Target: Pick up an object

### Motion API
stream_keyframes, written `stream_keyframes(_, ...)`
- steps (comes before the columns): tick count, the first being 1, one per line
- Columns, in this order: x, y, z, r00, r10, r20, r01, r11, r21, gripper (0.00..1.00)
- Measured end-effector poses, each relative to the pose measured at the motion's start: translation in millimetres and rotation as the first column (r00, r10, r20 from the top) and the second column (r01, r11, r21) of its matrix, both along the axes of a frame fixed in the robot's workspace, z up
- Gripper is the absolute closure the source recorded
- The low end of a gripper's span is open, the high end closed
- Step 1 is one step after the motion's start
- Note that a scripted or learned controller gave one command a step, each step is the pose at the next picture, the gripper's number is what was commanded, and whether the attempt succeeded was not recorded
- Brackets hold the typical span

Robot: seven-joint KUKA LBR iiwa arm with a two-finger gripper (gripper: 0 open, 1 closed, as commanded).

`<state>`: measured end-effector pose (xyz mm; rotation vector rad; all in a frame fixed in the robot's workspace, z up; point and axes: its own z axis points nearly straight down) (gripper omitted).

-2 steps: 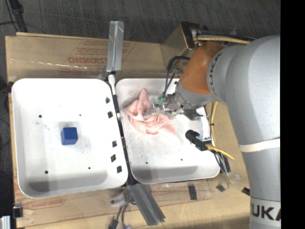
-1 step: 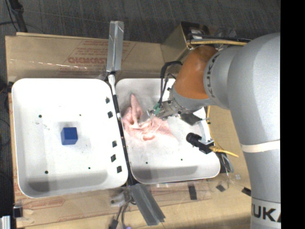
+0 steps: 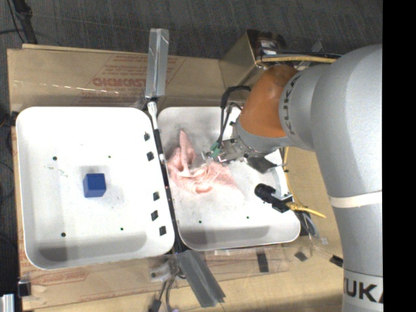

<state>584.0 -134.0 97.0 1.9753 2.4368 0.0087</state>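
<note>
From the camera above, my gripper (image 3: 218,153) is low in the right bin (image 3: 227,229), at the upper edge of the pink cloth (image 3: 195,168) crumpled on the bin's left half. Whether it is clenched or released, I cannot tell. A blue cube (image 3: 95,184) sits in the left bin (image 3: 39,239).
</note>
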Motion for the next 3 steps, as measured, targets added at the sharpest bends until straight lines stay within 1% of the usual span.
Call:
stream_keyframes(1,-17.9,-6.0,0.3,0.994,0.112,0.003,-0.112,0.994,-0.002,0.00)
stream_keyframes(2,-23.5,-0.6,0.3,0.990,0.144,0.002,-0.144,0.990,-0.004,0.00)
stream_keyframes(3,-23.7,6.4,0.1,0.978,0.206,-0.001,-0.206,0.978,-0.005,0.00)
